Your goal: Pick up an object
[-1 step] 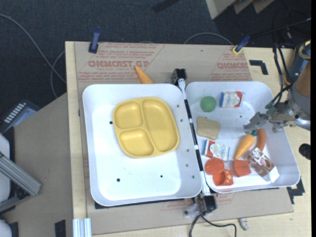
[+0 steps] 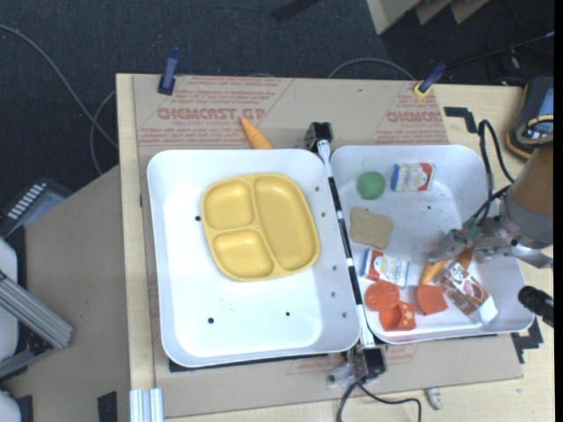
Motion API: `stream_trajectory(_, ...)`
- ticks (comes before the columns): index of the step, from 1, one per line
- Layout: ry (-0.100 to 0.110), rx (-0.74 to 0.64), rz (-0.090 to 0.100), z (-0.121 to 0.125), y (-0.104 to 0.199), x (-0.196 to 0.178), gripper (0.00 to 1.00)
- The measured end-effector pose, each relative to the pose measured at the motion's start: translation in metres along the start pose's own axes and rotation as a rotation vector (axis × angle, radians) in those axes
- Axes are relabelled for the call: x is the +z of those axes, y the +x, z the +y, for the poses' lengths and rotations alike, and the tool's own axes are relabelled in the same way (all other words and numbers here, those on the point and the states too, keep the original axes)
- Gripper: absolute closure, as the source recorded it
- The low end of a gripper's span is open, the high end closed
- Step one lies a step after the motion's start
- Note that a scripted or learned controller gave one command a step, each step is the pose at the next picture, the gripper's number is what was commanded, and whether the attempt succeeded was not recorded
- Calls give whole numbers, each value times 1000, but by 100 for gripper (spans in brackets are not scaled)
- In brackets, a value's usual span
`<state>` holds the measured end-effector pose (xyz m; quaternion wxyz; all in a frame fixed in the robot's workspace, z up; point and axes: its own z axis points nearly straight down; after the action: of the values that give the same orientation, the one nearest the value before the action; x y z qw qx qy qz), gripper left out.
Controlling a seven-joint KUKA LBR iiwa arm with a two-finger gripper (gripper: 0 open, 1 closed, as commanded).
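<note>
L to R: dark carpet w/ loose cables surrounds the worktop (image 2: 132, 236), a pale board. A brown cardboard sheet (image 2: 290, 104) lies under the bins; red print on it reads "CHEMCAST GP", repeated twice, rest too faint to read. A blue clip (image 2: 167, 71) sits at the sheet's far L corner, a blue-yellow clip (image 2: 428, 80) at far R. An orange carrot-shaped toy (image 2: 256, 134) lies on the sheet just behind the left bin (image 2: 176, 297).

Left bin holds a yellow 3-compartment plate (image 2: 259, 225).

Right bin (image 2: 457, 170) holds a green ball (image 2: 371, 184), a small white carton (image 2: 412, 177) w/ red & blue label, text unreadable, a tan slice of bread (image 2: 370, 227), a white packet (image 2: 389, 266) w/ red-blue print, red pieces (image 2: 387, 304) near the front wall, an orange-red block (image 2: 430, 298), and a brown-white wrapped bar (image 2: 468, 292).

The hand (image 2: 457, 243) is low over the R bin's right side, right by a small orange piece (image 2: 432, 272); can't tell whether its fingers are apart or together. Grey arm (image 2: 532, 209) comes in from R.
</note>
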<state>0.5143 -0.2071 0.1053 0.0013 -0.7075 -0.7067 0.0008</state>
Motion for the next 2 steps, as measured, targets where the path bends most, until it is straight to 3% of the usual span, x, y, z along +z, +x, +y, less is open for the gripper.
stream_trajectory(1,-1,-3,1,22,38,21,0)
stream_trajectory(2,-5,-1,-1,22,37,10,100)
